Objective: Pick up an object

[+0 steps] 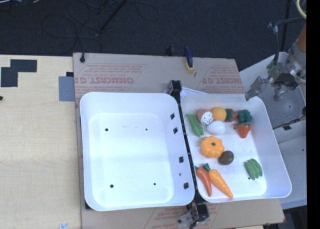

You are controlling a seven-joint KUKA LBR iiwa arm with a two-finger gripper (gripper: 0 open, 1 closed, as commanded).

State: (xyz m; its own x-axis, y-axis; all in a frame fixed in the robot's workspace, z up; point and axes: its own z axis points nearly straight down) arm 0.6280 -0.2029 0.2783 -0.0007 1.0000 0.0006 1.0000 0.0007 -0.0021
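Where the arm [300, 48] comes in at the right edge, its gripper [272, 80] hangs above the bench outside the right bin's [272, 138] far corner; how far open it is cannot be told, and nothing shows in its grasp. Right bin holds toy food: orange pumpkin [212, 146] mid-bin, white egg [216, 127] just behind it, yellow ball [218, 113] and spotted piece [205, 117] at the back. Green pod [194, 124] along the left wall. Strawberry [243, 129] near right wall. Brown ball [226, 157], two carrots [214, 181] at front, green pepper [253, 168] front right. Left bin [87, 148] beside it.
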